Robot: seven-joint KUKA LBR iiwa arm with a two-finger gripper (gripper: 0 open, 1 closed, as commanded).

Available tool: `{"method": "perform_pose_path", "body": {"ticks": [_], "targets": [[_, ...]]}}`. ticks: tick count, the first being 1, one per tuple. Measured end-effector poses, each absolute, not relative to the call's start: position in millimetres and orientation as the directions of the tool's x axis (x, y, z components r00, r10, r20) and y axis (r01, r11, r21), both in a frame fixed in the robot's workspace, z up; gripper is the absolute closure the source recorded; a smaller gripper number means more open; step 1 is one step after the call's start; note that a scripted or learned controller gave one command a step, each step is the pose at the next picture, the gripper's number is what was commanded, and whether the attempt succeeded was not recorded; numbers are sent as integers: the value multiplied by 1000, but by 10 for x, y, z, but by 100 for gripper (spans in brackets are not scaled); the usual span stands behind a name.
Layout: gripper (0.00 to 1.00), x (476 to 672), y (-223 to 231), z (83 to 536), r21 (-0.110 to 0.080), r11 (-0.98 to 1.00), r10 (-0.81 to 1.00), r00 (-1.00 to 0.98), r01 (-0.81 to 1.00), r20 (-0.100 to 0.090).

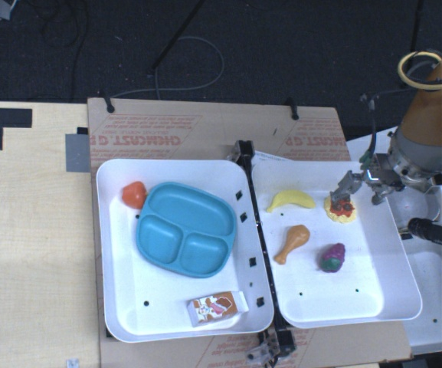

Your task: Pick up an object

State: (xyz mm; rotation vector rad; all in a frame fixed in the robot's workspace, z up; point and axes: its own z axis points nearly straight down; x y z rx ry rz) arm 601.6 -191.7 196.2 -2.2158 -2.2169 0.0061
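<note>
Over the right white bin [374, 301] we see our two-finger gripper [346, 195] spread apart above a small yellow-and-red toy [342, 211].

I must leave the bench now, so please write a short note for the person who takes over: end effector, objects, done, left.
End effector: low in the right white bin, directly over the small yellow-and-red toy; a grasp is not visible.
Same bin: yellow banana, orange drumstick, purple-green toy.
Left white bin: blue divided plate, orange-red ball, small printed packet.
Done: nothing lifted.
Left: grasp and raise one object.

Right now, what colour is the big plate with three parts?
Blue, a light turquoise blue; the plate shows best in the camera view.
</note>
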Motion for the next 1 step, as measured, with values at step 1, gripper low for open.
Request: {"method": "perform_pose_path", "body": {"ticks": [1], "targets": [[0,6011,-1860,1522,-7,1,1000,-1,1000,2]]}}
